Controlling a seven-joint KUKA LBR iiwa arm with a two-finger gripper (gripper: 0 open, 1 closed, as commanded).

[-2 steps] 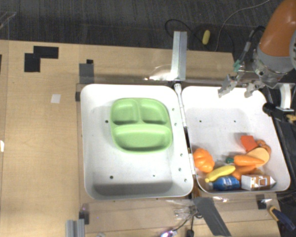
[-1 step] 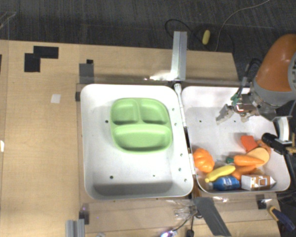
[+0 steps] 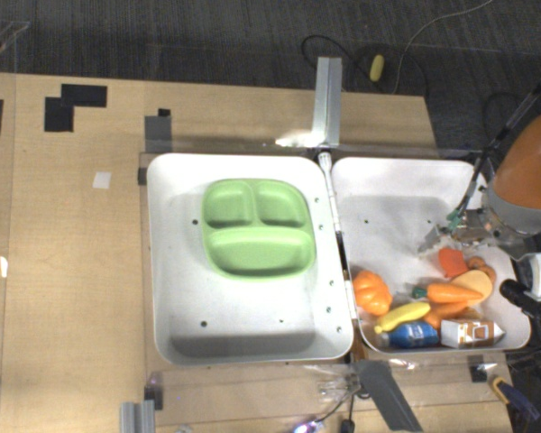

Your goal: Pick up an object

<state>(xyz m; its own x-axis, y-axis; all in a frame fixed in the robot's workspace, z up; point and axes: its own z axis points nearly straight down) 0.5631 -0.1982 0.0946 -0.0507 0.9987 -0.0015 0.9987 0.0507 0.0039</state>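
The right bin (image 3: 388,201) holds a heap of toy food along its front right. In it are an orange pepper (image 3: 371,291), a yellow banana (image 3: 402,315), a blue bottle (image 3: 411,335), a white carton (image 3: 472,334), an orange carrot (image 3: 453,292) and a red piece (image 3: 452,262). My gripper (image 3: 444,234) reaches in from the right and hangs low over the bin, just above and behind the red piece. Nothing visibly sits in it. The grey arm with its orange band (image 3: 529,171) covers the bin's right edge.
A green divided plate (image 3: 257,226) lies in the left bin (image 3: 176,332). A metal post (image 3: 328,97) stands behind the wall between the bins. Cables and a black fitting (image 3: 523,298) crowd the right side, on wooden bench (image 3: 63,269).
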